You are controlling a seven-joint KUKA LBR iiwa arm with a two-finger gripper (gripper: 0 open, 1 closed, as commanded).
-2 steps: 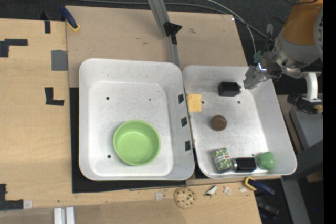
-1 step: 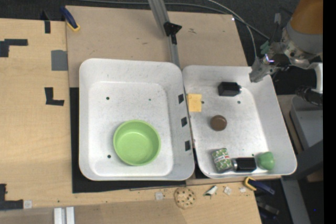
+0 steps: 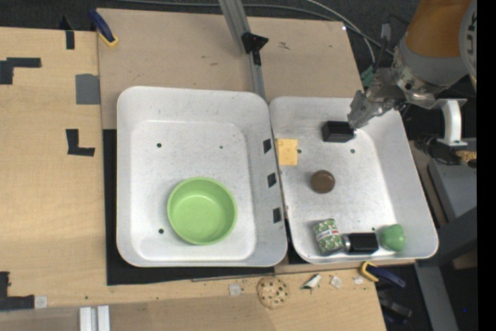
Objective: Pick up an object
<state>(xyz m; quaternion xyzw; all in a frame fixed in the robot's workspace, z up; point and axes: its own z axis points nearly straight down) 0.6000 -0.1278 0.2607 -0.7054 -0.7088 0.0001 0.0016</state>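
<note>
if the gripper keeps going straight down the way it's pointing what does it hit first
Most likely the black block in the right bin: the gripper angles down-left with its tip right at the block's upper right corner. Depth is unclear from one slanted view, so it may land just beside it.

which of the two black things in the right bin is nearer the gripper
The black block at the bin's far end, right beside the gripper. The other black object lies along the near edge, between the green packet and green ball.
</note>
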